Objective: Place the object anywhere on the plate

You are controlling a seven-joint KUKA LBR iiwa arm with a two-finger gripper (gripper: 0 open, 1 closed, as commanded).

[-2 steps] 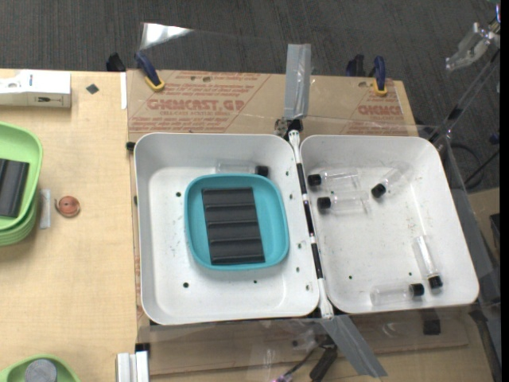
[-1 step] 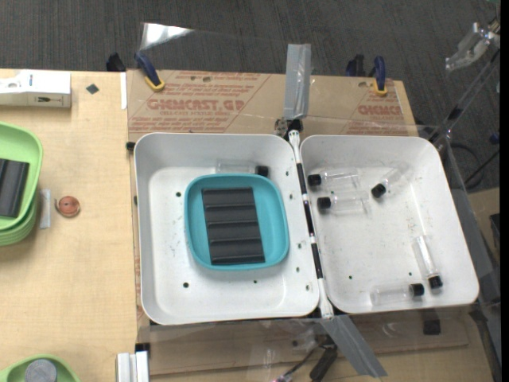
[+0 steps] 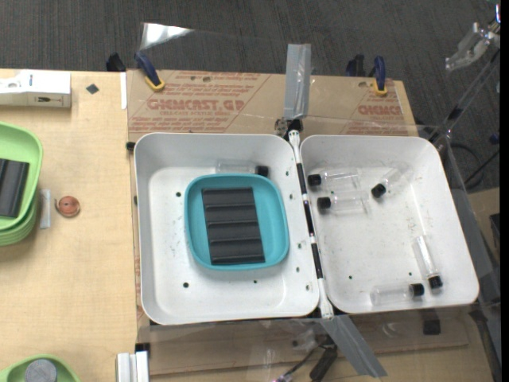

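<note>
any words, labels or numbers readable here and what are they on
"CHEMCAST GP": my best reading of the large red print on the brown sheet behind the bins; the letters are blurred.
The same red print repeats, cut off, on the sheet's right part.
The smaller red lines around it are too small to read.
The white box at the left carries a dark mark, unreadable.

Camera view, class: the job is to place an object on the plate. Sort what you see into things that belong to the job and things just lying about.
Belongs to the job:
- teal plate in the left bin
- clear vials with black caps in the right bin

Just lying about:
- green tray
- white box
- small round copper-coloured piece
- orange clamps
</note>
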